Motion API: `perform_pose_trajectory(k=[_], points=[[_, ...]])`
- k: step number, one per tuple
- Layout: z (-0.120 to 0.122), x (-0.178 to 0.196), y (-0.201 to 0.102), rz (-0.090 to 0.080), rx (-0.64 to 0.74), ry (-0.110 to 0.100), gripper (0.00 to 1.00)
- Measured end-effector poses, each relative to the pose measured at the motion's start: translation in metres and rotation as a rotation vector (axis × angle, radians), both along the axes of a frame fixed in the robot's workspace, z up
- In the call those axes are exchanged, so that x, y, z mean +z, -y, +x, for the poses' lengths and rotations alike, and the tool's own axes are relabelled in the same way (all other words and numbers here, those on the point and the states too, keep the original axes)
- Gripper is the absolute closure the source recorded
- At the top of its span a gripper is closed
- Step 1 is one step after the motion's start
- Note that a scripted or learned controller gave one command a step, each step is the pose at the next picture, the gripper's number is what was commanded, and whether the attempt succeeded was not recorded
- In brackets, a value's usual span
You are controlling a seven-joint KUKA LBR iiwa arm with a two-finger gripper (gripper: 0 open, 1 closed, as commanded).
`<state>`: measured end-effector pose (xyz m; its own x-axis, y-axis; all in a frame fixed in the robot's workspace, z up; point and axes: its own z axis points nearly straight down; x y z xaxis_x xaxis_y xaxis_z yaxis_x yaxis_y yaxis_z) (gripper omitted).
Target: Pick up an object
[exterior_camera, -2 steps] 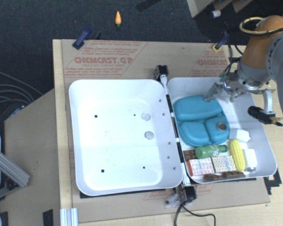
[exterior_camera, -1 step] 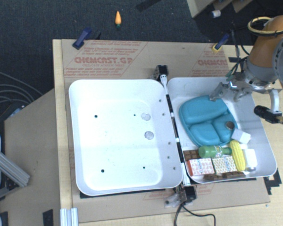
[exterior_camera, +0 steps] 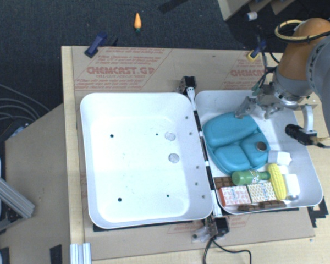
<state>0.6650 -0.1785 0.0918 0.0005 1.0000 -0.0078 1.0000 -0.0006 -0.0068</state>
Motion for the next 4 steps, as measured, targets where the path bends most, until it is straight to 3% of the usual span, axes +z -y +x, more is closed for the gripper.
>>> perform_pose_trajectory(k=[1, 2, 3, 4], points=[[0.003, -0.001, 0.040, 0.023, 0.006, -0.007, 0.00], [0.004, 0.012, 0.043, 0.017, 0.005, -0.003, 1.00], [0.005, 0.012, 0.041, 0.020, 0.006, -0.002, 0.00], [0.005, 0.001, 0.031, 0.010, 0.001, 0.011, 0.00]])
